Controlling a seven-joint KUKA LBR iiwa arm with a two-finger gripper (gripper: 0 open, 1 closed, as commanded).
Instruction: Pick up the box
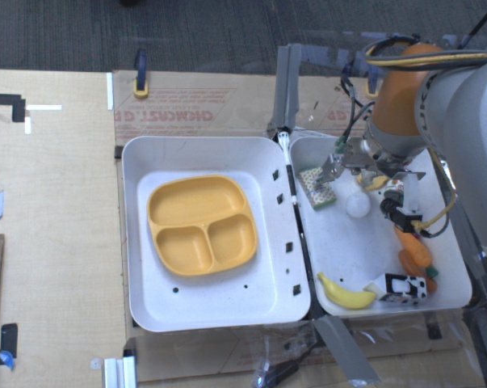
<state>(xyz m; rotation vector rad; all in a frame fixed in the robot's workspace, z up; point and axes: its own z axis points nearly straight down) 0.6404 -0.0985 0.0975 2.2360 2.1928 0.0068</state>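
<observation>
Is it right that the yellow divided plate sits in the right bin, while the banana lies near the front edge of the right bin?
Not quite. The camera view shows the yellow divided plate in the left bin, not the right one. The rest holds: the banana lies near the front edge of the right bin.

bins [138, 217]: 2 | yellow divided plate [201, 223]: 1 | banana [346, 294]: 1 | carrot [414, 251]: 1 | white ball [357, 206]: 1 | box [316, 187]: 1
</observation>
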